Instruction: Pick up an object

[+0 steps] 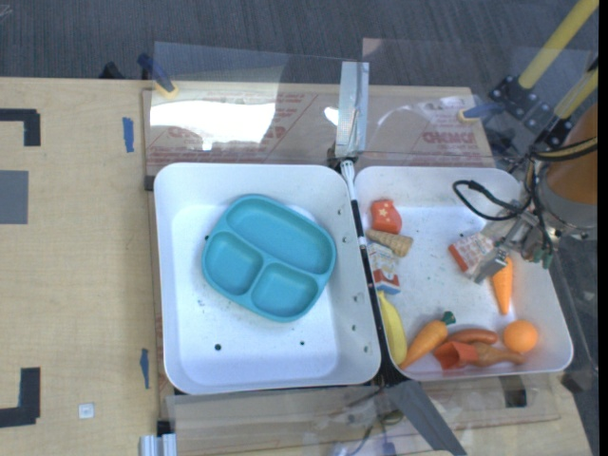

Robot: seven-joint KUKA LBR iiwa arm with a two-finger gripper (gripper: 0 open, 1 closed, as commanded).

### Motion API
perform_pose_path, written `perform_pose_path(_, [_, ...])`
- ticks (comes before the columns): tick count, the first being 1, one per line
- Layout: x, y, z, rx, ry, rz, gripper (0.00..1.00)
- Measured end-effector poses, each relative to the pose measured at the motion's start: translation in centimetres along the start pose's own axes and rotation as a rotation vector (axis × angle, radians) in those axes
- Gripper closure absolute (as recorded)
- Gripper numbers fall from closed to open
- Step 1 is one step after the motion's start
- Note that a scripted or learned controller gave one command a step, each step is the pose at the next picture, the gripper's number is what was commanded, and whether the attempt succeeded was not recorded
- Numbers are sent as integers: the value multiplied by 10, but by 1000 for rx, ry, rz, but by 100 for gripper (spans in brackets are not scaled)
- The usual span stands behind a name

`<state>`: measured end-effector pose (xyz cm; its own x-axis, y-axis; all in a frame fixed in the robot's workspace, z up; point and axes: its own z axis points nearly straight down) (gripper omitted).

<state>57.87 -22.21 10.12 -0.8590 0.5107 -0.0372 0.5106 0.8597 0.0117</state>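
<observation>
The right bin (pixel 556 297) holds several toy foods. Along its left side lie a red strawberry-like piece (pixel 385 215), a tan cracker-like piece (pixel 392 244), a small red and white packet (pixel 385 276) and a yellow banana (pixel 389 323). Along the front lie a carrot (pixel 424 341), a red pepper (pixel 467 348) and an orange (pixel 521 335). My gripper (pixel 501 255) is low over the bin's right part. It is right beside a red and white wrapper (pixel 469 252) and just above a small carrot (pixel 503 288). I see nothing clearly held.
The left bin (pixel 180 283) holds a blue divided plate (pixel 270 257). A black cable (pixel 475 198) loops over the right bin's back. The arm's orange band (pixel 579 180) hangs over the bin's right rim. A clear plastic sheet (pixel 285 112) stands behind both bins.
</observation>
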Motion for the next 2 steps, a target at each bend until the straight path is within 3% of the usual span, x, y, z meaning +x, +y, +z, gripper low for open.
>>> perform_pose_path(2, [13, 2, 0, 5, -5, 66, 0])
